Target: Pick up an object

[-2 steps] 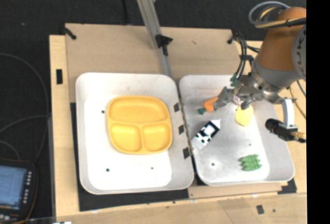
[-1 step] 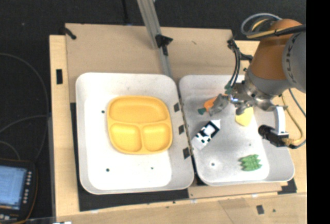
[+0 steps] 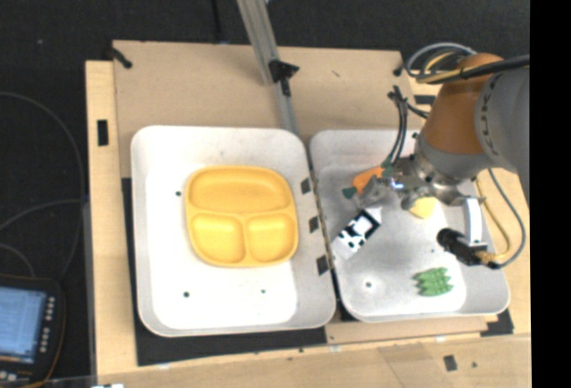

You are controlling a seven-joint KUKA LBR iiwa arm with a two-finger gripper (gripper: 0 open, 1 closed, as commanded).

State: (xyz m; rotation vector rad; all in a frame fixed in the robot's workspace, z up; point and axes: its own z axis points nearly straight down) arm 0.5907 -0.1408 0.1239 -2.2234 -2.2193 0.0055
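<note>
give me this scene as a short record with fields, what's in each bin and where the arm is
left bin: yellow divided plate, three compartments
right bin: black-and-white block, green object, pale yellow object, orange object
arm: over the right bin's upper part
pincer: low by the orange object, nothing visibly held
block position: near the right bin's left edge
green object position: right bin's lower right

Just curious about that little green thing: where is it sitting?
The green object lies in the right-hand bin, near its front right corner, below the black-and-white block.
</note>
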